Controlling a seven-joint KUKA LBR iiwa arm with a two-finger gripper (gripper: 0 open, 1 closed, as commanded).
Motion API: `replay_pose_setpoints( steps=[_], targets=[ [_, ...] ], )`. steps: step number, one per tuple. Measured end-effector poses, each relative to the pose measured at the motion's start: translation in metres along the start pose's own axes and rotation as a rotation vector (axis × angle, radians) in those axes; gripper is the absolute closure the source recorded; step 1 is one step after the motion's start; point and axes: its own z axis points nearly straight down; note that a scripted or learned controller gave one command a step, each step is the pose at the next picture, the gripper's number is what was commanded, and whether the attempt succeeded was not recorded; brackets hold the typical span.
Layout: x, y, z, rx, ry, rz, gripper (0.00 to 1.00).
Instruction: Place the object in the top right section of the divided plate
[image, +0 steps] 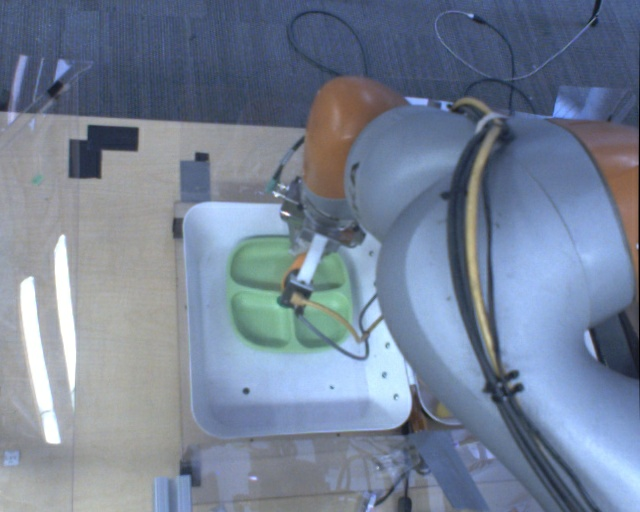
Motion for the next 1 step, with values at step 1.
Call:
replay_pose_setpoints(
  steps=[1],
  targets=[
    [-0.0403, -0.0402, 0.0058, -0.013, 0.006, 0.071, 1.0]
  ],
)
